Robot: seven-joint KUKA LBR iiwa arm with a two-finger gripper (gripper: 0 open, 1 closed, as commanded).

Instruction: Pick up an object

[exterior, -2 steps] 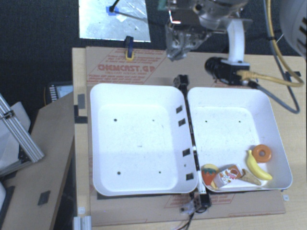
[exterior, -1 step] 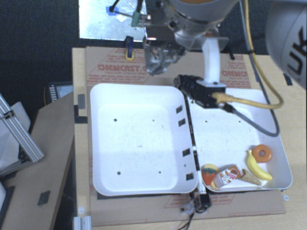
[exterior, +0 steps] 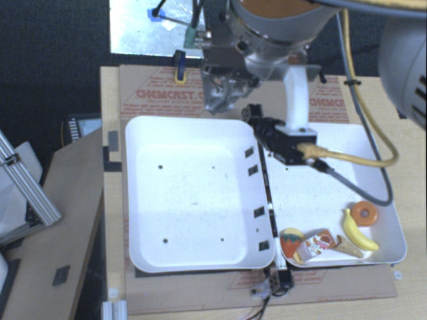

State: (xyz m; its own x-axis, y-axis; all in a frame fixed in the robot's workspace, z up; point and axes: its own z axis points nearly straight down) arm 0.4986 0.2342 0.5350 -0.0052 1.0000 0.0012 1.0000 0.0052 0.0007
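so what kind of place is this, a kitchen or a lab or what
Most likely a robotics lab or test cell, not a kitchen. A grey robot arm hangs over two shallow white bins on a bench, cables trail across them, and small toy foods such as a banana lie in the right bin.

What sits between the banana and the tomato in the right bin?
In the camera view, a small red-and-white packet lies between the tomato and the banana, along the bin's near wall.

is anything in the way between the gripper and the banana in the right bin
Nothing visible blocks it. The gripper hangs near the far edge of the bins, while the banana lies at the right bin's near corner beside the orange ring. Bare bin floor lies between them, though a yellow cable loops above it.
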